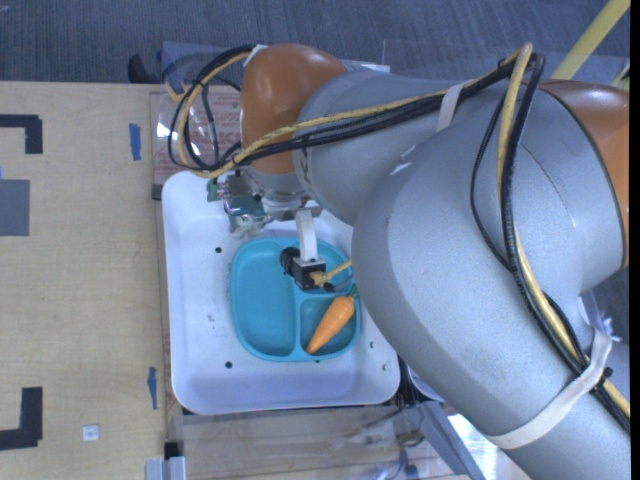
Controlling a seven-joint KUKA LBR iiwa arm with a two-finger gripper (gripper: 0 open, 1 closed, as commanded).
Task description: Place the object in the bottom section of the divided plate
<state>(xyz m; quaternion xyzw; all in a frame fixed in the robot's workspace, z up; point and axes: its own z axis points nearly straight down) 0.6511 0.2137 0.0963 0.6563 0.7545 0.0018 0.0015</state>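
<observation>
A blue divided plate (pixel 262 308) lies in the white bin (pixel 195 368). An orange carrot (pixel 332 325) rests in the plate's small lower-right section, lying at a slant with its tip toward the bin's near edge. My gripper (pixel 243 215) hangs over the bin just past the plate's upper-left rim, apart from the carrot. The grey arm hides the plate's upper-right part and the right side of the bin.
The wooden bench top stretches to the left of the bin, with black and blue tape marks on it. Cables loop above the bin's far edge. The bulky arm covers the right half of the view.
</observation>
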